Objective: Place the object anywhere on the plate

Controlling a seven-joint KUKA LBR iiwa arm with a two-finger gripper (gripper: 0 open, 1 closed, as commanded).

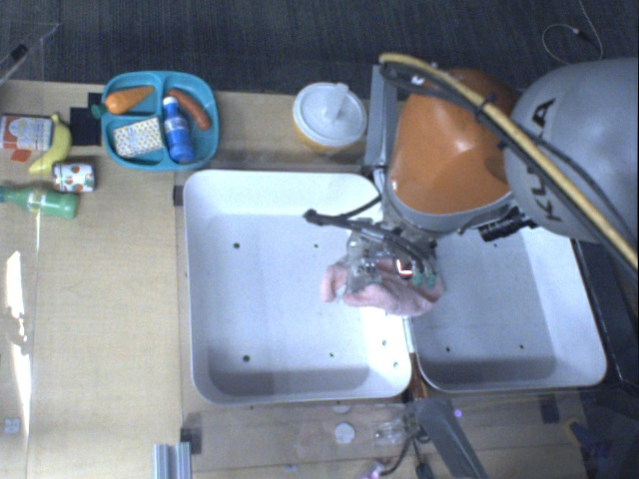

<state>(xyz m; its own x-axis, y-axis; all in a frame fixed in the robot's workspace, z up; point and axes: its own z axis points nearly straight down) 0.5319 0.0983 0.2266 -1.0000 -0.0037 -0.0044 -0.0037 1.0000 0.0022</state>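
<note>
Right now gripper (394, 265) sits on the pink object (374, 289) at left bin's (215, 267) right wall; can't tell grip state. No plate seen, so lift straight up, w/ slow check.

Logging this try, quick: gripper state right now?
Gripper: cannot be told; it sits right over the pink object at the left bin's right edge.
</note>
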